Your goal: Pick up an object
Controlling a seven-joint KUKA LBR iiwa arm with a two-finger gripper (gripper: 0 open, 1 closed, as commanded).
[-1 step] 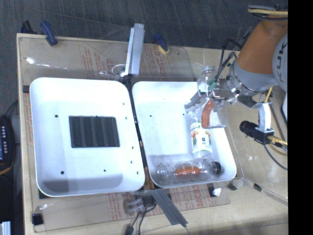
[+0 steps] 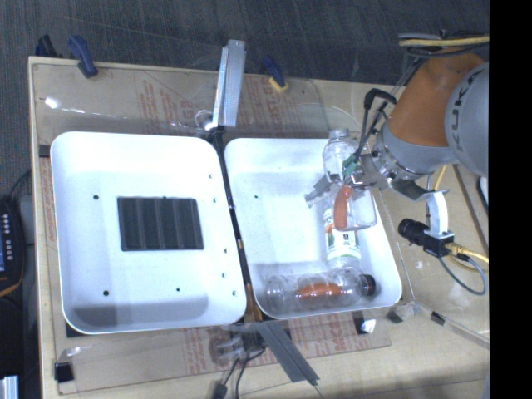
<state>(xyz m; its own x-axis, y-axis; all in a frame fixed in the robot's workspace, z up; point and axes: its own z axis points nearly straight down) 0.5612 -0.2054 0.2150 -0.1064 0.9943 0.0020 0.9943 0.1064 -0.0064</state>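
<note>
White right bin [image 2: 249, 223] — two clear bottles [image 2: 342, 231] | end effector [image 2: 353, 173] — grip unclear

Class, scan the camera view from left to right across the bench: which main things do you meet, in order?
Blue clamp → left bin → dark ribbed tray → upright metal bar → right bin → lying clear bottle → gripper → orange band of the arm.

Clear glossy plastic bottles [image 2: 342, 223] lie in smooth white plastic bin [image 2: 274, 223].
</note>
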